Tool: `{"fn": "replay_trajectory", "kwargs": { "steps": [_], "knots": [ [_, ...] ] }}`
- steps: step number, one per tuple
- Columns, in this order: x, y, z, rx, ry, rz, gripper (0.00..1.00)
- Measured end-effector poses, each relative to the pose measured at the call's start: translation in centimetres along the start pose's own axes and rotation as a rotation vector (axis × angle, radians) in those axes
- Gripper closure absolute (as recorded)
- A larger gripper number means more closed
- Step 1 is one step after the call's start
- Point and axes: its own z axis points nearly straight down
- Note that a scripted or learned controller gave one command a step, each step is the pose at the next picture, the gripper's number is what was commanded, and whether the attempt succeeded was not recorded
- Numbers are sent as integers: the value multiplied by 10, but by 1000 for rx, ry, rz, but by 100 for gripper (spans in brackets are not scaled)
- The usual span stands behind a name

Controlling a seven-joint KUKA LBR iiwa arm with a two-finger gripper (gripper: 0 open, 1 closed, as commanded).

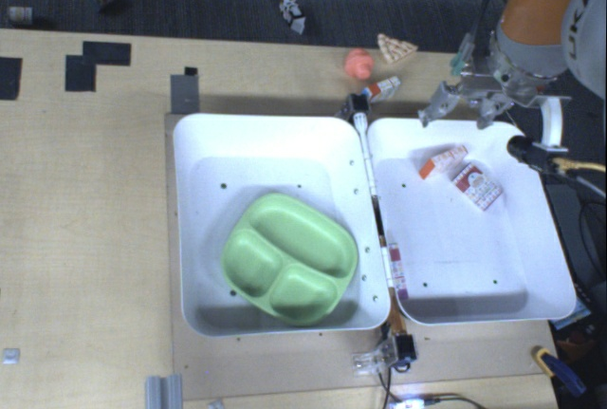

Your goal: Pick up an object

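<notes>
Hovering over the far edge of the right bin (545,298), your hand (471,109) hangs with its fingers spread wide and nothing between them. That suits a try not yet begun: it is raised, clear of the bin floor, and free to drop on whatever you choose.

Just below the hand and slightly to its left lies a small orange-and-white packet (442,160), and touching or almost touching it, a red-and-white printed card packet (477,185) set at a slant. Both lie flat, so I judge that the fingers would need to straddle an edge, not press from above.

Well away to the hand's left, in the left bin (194,236), a green divided tray (289,255) rests tilted against the near wall. It is wide and smooth and probably a poor fit for this spread.

Beyond the bins, on the counter (85,236), a pink ball (358,64) and a wedge-shaped toy (395,47) sit left of the hand, out of the working area.
</notes>
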Motion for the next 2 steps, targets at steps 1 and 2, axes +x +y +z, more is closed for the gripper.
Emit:
{"fn": "replay_trajectory", "kwargs": {
  "steps": [1,2],
  "knots": [
    [-28,6,130,-4,-1,0,0],
    [7,-51,149,-2,0,2,0]
  ]
}}
